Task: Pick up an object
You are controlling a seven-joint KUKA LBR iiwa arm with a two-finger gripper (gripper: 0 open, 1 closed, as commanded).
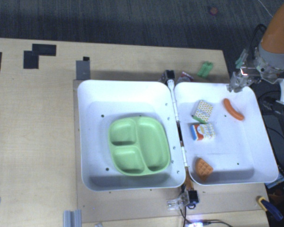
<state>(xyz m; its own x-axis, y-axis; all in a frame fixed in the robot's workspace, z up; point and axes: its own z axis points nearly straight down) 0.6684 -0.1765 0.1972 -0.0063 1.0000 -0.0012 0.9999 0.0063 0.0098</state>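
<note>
Here, pincer (236, 85) at bin's (261, 141) far corner nr sausage (233, 109); grip state unclear.

The arm (278, 32) is cut off by the right edge. The gripper (236, 85) is too small for its finger spacing to be read. Print on the two small cartons (203, 122) cannot be made out.

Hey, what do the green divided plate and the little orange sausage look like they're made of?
The green divided plate looks like moulded plastic: uniform matte colour, rounded compartment ridges. The orange sausage seems a plastic or rubber toy, with smooth, even colour and a faint sheen; the view is too small to be sure.
</note>
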